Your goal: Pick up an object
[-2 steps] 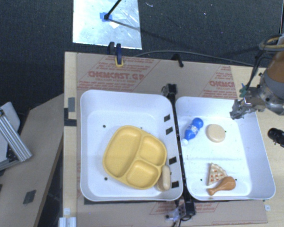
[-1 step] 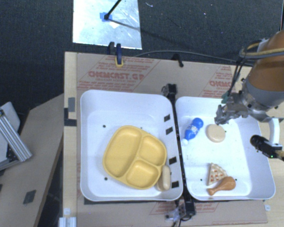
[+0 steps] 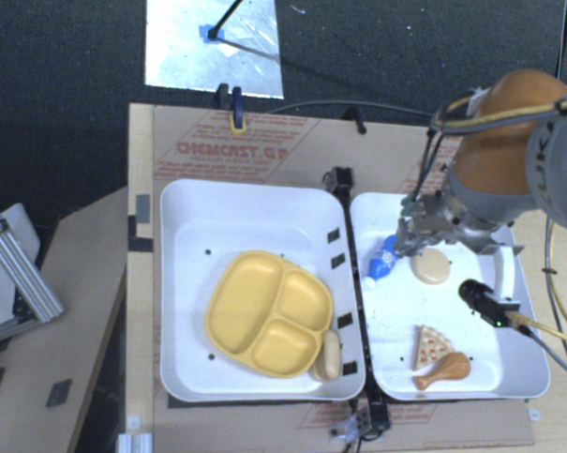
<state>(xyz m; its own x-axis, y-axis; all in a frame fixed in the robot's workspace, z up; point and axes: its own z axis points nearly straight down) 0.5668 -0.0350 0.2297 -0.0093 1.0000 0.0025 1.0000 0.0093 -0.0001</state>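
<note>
My gripper (image 3: pixel 416 238) sits low in the right bin (image 3: pixel 521 372), near its upper left part, just beside a small blue object (image 3: pixel 383 262) on one side and a pale round disc (image 3: pixel 432 267) on the other. The blue object seems the likeliest target, but I cannot be sure of that. It lies close to the wall between the two bins, its long axis slanting from lower left to upper right, the upper end pointing toward my wrist. The risk I see is crowding: the wall and the disc both lie close, so a finger could land on either, or nudge the blue object flat against the wall where nothing can close round it. A pizza slice (image 3: pixel 432 345) and a drumstick (image 3: pixel 442 370) lie well apart near the front, and a yellow tray (image 3: pixel 268 312) rests in the left bin (image 3: pixel 199 217).
</note>
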